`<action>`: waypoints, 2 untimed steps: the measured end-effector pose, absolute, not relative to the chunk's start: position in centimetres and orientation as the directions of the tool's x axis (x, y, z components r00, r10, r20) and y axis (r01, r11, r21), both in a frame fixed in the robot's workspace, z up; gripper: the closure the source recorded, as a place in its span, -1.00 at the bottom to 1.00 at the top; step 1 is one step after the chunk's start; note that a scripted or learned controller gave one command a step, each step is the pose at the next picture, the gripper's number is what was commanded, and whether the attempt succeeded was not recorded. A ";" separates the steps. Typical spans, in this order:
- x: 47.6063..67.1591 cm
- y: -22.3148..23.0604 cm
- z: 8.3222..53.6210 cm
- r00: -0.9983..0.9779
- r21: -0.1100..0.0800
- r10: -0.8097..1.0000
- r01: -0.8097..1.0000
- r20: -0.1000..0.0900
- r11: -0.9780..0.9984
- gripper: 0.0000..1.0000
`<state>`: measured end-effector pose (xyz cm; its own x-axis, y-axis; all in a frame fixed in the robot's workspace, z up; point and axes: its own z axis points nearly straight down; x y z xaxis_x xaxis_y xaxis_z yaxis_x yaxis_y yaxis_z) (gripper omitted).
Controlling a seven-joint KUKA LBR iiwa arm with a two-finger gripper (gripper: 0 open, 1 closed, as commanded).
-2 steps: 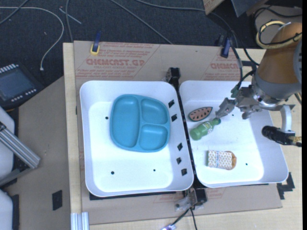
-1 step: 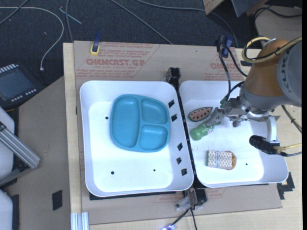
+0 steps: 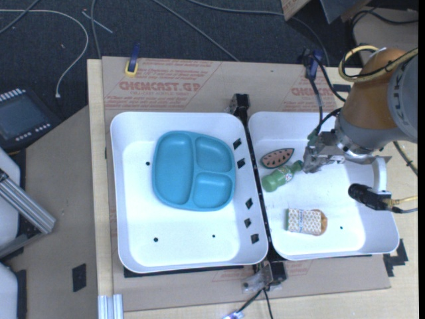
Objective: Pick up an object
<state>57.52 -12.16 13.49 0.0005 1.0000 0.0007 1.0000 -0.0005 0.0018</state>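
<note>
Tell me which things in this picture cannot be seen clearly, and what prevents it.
- Gripper, camera view: too small and dark to show how its fingers stand.
- Green bottle: whether the gripper touches it cannot be told.
- Brown oval object: too small to identify.
- Wrapped packet: its print is too small to read.
- Arm: cut off by the right edge.

A divided tray [image 3: 192, 171] lies in the left bin [image 3: 133, 244]. The right bin [image 3: 372, 241] holds a bottle [image 3: 277, 177], a leaf-shaped piece [image 3: 276, 157] behind it, and a packet [image 3: 306, 221] nearer the front.
</note>
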 end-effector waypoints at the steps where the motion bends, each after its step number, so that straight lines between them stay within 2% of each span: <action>1: 57.3 -12.5 17.8 0.000 0.003 1.000 1.000 0.000 0.000 1.00; 2: 58.0 -12.2 22.3 -0.001 0.004 1.000 1.000 -0.001 0.001 1.00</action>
